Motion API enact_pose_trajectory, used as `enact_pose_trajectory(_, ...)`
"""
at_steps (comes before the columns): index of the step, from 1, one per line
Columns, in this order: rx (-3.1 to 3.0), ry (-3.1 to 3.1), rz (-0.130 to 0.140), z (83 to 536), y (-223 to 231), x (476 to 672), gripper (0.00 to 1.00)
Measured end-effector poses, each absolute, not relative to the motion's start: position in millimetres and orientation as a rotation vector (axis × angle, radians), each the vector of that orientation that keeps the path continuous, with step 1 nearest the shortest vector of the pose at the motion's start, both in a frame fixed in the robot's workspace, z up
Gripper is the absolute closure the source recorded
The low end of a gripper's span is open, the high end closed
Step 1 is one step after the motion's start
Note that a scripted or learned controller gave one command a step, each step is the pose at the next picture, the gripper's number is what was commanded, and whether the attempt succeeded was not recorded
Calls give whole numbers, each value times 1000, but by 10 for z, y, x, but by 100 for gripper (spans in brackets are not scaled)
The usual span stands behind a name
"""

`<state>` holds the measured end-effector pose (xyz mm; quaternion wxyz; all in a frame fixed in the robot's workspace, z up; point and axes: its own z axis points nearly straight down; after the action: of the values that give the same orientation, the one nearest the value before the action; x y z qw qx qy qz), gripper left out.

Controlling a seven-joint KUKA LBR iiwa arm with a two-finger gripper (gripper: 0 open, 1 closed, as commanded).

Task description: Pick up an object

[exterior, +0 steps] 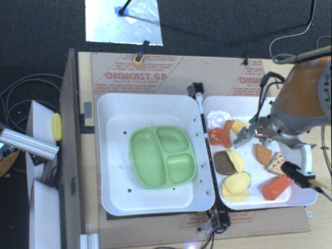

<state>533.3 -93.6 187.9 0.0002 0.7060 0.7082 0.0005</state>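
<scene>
Objects for picking lie in the right bin (218, 113), a shallow white tub that shares its inner wall with the left bin (111, 113); everything below is placed against that shared wall. Well to the left of it, in the middle of the left bin, rests a green divided plate (162, 156) with three compartments, all bare.

Just right of the wall, in the upper part of the right bin, sits a red piece (219, 136) with something white behind it. Below that lies a dark brown round piece (223, 163), touching a pale yellow piece (236, 161) on its right. Nearer the front edge, a larger yellow piece (236, 184) lies with a hint of green showing behind it. A small yellow-orange piece (239, 126) sits farther from the wall, beside the red one.

The gripper (244, 136) hangs over this upper cluster, its grey fingers pointing toward the wall. The fingers appear slightly parted, though the view is too blurred to be sure, and nothing can be seen between them.

Farther right, a tan wedge (262, 154) and a slice-like piece with a pale edge (276, 163) lie side by side, and an orange-red piece (275, 187) rests near the front right corner. The arm (306, 95), grey with its orange band, rises over the bin's far right side.
</scene>
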Motion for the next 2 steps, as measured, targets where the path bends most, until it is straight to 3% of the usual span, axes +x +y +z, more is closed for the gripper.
enact_pose_trajectory(1,2221,2225,-3,1189,-1001,5552,0)
enact_pose_trajectory(2,2200,2217,13,906,-997,6614,0)
